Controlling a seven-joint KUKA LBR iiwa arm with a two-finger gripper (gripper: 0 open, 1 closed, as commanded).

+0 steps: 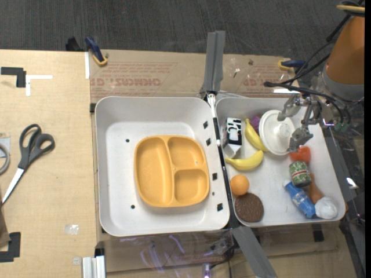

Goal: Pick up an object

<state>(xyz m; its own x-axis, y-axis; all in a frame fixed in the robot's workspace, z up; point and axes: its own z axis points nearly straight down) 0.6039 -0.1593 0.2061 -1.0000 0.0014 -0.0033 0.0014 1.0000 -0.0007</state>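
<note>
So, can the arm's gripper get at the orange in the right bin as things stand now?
Probably yes. The orange lies uncovered on the bin floor, with open space above it. The banana and the brown round cookie lie close beside it, so a descent by the gripper might bump them.

The grey arm enters from the upper right, its orange band (348,45) above the wrist and cables trailing beside it. The gripper (297,123) hangs below and left of the band, its metal fingers (301,136) pointing downward, slightly spread.
</note>
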